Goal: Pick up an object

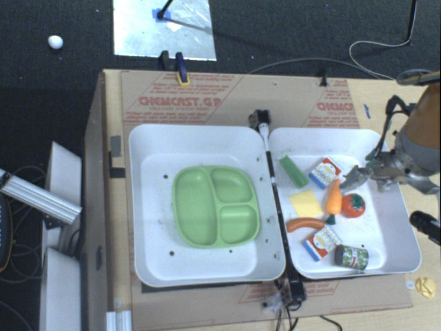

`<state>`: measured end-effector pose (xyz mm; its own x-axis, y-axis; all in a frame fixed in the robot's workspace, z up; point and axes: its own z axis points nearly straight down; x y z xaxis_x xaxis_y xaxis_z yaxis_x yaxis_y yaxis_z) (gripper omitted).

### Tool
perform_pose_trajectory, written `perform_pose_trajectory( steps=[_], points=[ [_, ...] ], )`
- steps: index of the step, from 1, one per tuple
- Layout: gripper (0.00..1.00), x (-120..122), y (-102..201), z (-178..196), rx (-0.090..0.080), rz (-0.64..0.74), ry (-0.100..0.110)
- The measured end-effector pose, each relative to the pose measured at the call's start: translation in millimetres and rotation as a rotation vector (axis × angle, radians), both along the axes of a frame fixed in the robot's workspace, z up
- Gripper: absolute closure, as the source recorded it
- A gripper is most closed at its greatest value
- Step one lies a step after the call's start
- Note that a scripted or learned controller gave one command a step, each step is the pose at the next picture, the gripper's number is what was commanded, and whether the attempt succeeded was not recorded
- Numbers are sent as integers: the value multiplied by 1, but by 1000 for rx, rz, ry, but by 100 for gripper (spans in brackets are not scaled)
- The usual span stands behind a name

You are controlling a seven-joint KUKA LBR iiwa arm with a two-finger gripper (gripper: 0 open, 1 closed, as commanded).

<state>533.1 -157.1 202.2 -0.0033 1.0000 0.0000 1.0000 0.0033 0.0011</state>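
Objects: a cluster of toy foods lies in the right bin (386,147), all resting on its floor.
Carrot: the carrot (334,196) stands near the middle of the cluster, orange with a dark green tip at its lower end.
Tomato: the tomato (353,205) sits just beside the carrot on the right.
Neighbours: a green block (293,171), a yellow slab (306,203), an orange sausage (304,223), two small cartons (324,172) (321,243) and a dark can (351,256) lying on its side near the front wall.
Gripper: the gripper (353,178) points left, low over the bin, its tips just above the carrot and tomato; whether they touch anything is hard to say, and nothing is seen between them.
Fingers: blurred and dark, so whether they are spread or pressed together cannot be told.
Arm: it comes in from the right, grey with its orange band (424,119) cut off at the edge.
Left bin: the left bin (158,140) holds a green divided tray (215,205), well apart from the gripper.
Hidden: carton labels are too small to read.
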Motion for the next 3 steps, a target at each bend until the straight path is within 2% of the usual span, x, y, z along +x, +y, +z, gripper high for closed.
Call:
perform_pose_trajectory(
  steps=[1, 2, 3],
  points=[
    [0, 58, -2, -118, 0, 1, -1],
    [100, 59, -2, -107, -1, 1, -4],
    [100, 16, 32, -4, -1, 1, -3]
  ],
)
